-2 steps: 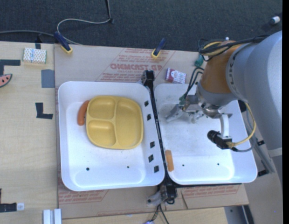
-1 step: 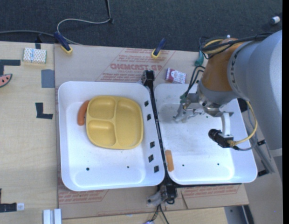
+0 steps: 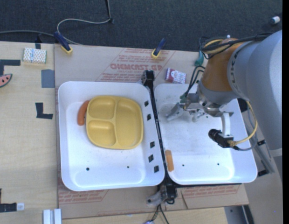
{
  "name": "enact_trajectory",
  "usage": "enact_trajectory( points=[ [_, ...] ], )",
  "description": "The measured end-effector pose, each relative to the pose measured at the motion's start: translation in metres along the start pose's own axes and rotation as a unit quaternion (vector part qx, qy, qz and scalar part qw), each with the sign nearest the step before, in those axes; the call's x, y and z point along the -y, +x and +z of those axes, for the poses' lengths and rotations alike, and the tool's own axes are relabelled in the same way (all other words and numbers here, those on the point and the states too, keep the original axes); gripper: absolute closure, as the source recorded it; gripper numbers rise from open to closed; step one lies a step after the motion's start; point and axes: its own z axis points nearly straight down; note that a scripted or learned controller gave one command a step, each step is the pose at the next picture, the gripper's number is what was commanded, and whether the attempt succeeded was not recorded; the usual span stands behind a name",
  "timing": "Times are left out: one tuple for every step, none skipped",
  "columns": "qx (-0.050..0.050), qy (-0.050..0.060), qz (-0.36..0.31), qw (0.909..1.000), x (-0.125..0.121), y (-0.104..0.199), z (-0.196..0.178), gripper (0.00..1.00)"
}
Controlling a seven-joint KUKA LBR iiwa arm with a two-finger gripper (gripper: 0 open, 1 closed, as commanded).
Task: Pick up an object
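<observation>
- Arm (image 3: 247, 73) comes in from 3 o'clock, grey w/ orange band above wrist, hanging over the right bin (image 3: 237, 171).
- Gripper (image 3: 178, 110) sits over the right bin's upper-left area, fingers pointing toward 9 o'clock, near the divider between bins.
- Fingers look spread apart, nothing seen between them; tips are blurry so how wide they stand is unclear.
- Black cable fitting (image 3: 218, 137) w/ yellow lead hangs at approx 5 o'clock of the gripper, above the bin floor.
- Small orange piece (image 3: 169, 160), carrot-like, lies in the right bin at its left wall, approx 6 o'clock of the gripper, well apart from it.
- Left bin (image 3: 107, 176) holds a yellow divided plate (image 3: 114, 122), three compartments, lying flat in the bin's upper middle.
- Orange sausage-shaped thing (image 3: 81, 113) lies just beside the plate's 9 o'clock edge, touching or nearly so.
- Outside the bins: small red-white packet (image 3: 175, 75) on the cardboard at 12 o'clock of the right bin.
- Blue-yellow clamps (image 3: 63, 41) and (image 3: 159, 50) at the cardboard's top edge.
- Watermelon-slice toy (image 3: 3, 80) and a pale patterned block (image 3: 34, 55) on the wood bench at far 9 o'clock.
</observation>
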Motion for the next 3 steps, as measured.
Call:
enact_trajectory(
  points=[
    [0.001,-0.001,0.001,1.0000,-0.004,-0.005,0.029,0.00],
    [0.002,-0.003,0.001,1.0000,-0.004,-0.005,0.019,1.00],
    [0.002,-0.003,0.001,1.0000,-0.004,-0.004,0.010,1.00]
  ],
)
